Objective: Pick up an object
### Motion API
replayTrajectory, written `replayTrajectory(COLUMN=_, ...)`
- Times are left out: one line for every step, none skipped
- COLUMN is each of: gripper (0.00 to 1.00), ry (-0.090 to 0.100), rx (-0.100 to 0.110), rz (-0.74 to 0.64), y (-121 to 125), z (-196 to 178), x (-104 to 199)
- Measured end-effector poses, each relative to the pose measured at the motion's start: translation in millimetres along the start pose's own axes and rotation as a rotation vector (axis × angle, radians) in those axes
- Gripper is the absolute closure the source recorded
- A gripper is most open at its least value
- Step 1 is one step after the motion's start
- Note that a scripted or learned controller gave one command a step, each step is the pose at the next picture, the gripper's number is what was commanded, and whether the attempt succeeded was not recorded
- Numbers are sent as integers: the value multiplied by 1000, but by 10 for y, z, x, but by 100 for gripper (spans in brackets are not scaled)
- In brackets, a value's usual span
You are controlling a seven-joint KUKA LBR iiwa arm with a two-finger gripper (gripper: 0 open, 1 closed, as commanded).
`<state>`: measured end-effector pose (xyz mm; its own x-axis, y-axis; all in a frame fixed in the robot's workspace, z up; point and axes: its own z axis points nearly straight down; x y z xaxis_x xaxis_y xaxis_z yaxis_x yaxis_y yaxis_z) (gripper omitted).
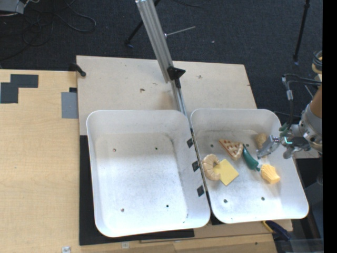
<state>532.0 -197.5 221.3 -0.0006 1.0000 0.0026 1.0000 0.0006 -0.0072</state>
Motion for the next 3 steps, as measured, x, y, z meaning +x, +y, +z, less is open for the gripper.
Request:
replayTrajectory(gripper=0, ry=-1, rx=-4, rz=1, y=8, z=-20, x=-4)
replayTrajectory(gripper=0, ry=0, rx=1, rz=2, y=91, z=504, x=-41)
replayTrajectory(gripper=0, ry=1, rx=1, rz=-1, y=178, z=1038, x=6)
